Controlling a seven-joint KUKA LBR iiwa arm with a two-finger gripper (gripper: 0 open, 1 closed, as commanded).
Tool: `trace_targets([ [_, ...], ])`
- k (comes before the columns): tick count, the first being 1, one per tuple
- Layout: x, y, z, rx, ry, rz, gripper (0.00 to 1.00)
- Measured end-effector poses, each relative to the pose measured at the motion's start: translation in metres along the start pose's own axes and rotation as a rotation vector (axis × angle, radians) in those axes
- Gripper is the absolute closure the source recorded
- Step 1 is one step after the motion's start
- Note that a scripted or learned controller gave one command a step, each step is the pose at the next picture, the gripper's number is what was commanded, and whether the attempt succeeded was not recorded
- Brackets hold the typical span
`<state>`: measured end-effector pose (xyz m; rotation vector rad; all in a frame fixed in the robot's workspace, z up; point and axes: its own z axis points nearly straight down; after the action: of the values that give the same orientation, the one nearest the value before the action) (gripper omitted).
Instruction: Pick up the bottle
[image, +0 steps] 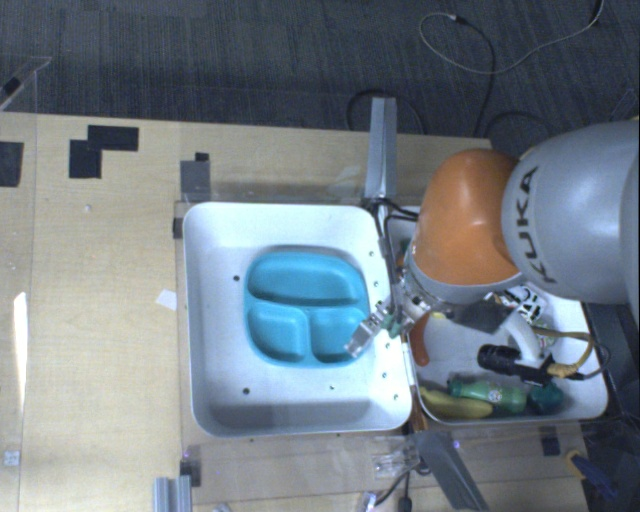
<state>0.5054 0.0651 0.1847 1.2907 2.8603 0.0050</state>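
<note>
The green bottle (492, 393) lies on its side near the front of the right bin (598, 400), its dark cap pointing right. My gripper (368, 335) hangs over the right edge of the left bin (205, 320), just above the right rim of a blue divided plate (300, 305). It is well to the left of the bottle and apart from it. Nothing shows between its fingertips. The arm's orange band and grey wrist cover most of the right bin's back part.
A yellow banana (455, 404) lies along the right bin's front wall, touching the bottle's front side. A reddish-brown object (420, 340) stands out from under the wrist at that bin's left side. The ridge between the two bins runs below the gripper.
</note>
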Motion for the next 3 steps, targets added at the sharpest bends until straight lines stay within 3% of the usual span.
trace_targets([
  [1,0.042,0.023,0.077,0.0,0.001,-0.105,0.0],
  [2,0.044,0.024,0.069,0.001,0.006,-0.106,1.0],
  [3,0.037,0.008,0.001,-0.001,0.005,-0.107,1.0],
])
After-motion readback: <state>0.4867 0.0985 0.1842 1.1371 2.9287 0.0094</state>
